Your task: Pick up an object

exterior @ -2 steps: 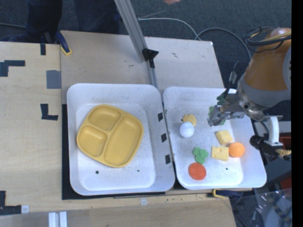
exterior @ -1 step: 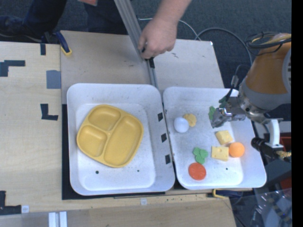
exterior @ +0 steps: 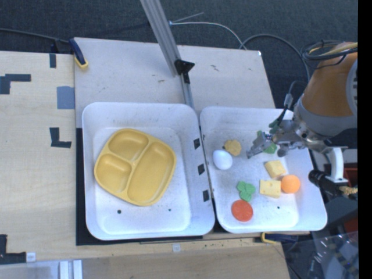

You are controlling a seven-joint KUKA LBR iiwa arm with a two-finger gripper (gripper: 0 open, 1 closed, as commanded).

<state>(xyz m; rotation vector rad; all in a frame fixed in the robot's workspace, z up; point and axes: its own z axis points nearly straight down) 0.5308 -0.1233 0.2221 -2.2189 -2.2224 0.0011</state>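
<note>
Green leafy piece [exterior: 271, 148] sits in right bin [exterior: 308, 214], touching pincer [exterior: 256, 147] tips; can't tell its opening or grip. Round tan piece [exterior: 233, 147], glossy white egg [exterior: 222, 159] close left. Yellow blocks [exterior: 274, 168], orange ball [exterior: 290, 183] below. Sectioned yellow plate [exterior: 135, 165] in left bin [exterior: 104, 225].

1. Left bin [exterior: 93, 156]: mostly taken by yellow divided plate [exterior: 135, 165]; bare strip along near edge.
2. Right bin [exterior: 314, 211]: crowded at middle with white egg [exterior: 222, 159], tan piece [exterior: 233, 147], cheese blocks [exterior: 272, 179], orange ball [exterior: 290, 183], green piece [exterior: 246, 189], red tomato [exterior: 242, 210].
3. Bare floor at far left corner and near right corner.
4. Gripper [exterior: 260, 145] over far right part, blocking entry there.
</note>
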